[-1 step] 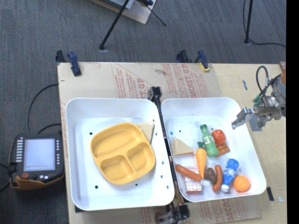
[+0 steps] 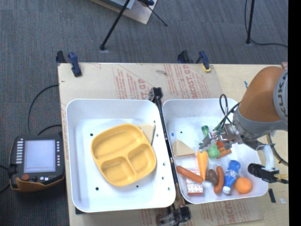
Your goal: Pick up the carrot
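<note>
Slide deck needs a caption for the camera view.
The gripper hovers above the carrot in the right bin; yellow plate lies in the left.

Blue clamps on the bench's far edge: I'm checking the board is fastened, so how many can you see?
2. One blue clamp grips the far left corner of the cardboard-topped bench; the other sits further right along that edge. Others may be hidden elsewhere.

Grey carpet floor, cardboard-topped bench, 2 tripod stands.
</note>
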`<state>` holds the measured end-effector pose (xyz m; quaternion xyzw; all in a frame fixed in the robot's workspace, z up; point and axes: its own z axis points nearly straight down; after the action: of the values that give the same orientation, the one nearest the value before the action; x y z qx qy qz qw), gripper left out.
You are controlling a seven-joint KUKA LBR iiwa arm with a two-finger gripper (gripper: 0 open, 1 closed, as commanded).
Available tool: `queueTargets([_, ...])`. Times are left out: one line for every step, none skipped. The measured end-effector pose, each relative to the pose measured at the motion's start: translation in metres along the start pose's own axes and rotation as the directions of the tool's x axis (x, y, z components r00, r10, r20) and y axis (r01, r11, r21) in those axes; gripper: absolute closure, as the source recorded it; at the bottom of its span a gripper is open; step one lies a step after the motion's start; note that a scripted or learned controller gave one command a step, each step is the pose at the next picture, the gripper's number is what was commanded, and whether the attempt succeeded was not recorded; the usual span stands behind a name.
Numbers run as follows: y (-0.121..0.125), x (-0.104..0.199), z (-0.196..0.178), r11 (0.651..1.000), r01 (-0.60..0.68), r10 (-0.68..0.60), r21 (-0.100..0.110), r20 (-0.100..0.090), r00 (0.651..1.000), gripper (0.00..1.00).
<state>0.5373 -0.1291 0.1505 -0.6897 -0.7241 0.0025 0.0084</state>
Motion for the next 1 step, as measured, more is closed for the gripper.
queueTargets([-0.0472, 0.0423, 0.0606, 0.999, 0.045, -0.045, -0.019, 0.009, 0.999, 0.0])
